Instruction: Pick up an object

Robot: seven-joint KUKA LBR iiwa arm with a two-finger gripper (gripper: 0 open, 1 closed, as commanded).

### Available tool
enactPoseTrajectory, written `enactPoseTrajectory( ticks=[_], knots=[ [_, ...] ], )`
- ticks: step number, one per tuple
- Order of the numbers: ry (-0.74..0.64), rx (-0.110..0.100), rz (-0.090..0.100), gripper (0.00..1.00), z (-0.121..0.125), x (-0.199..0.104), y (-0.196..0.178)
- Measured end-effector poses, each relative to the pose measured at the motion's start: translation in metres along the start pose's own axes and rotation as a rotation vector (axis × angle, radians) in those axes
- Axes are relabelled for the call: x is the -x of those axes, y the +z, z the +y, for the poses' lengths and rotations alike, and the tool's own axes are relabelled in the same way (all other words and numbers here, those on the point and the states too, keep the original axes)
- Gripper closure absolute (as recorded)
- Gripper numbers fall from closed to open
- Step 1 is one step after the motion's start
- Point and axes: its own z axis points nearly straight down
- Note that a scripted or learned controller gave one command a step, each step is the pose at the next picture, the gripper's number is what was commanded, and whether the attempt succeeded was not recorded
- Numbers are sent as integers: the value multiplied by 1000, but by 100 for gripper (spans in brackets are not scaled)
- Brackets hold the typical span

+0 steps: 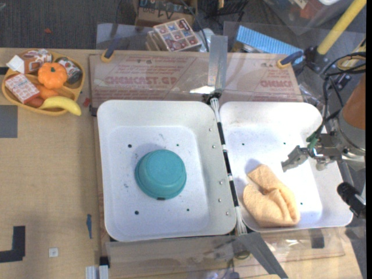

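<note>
Two white bins sit side by side on the wooden surface. My jaws [296, 157] hang over the right bin [273, 118], spread apart and pinching nothing, just above and right of the crumpled orange cloth [269, 197] near its front edge. An upturned teal bowl [161, 174] rests in the left bin [116, 127].

Tabletop [46, 185]: tan wood surface.
On it: two white bins — left bin [110, 121], right bin [232, 116] — side by side; fruit plate [11, 93], far-left corner.
</note>
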Motion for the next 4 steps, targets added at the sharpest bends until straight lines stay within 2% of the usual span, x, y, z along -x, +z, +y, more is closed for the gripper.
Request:
enactPoseTrajectory(
  ticks=[1,2,3,4],
  knots=[
    [47,12,-2,0,-9,-23,137],
    [55,17,-4,100,-9,-20,127],
    [-154,3,-2,100,38,-35,95],
    [-153,4,-2,0,38,-34,95]
  ],
)
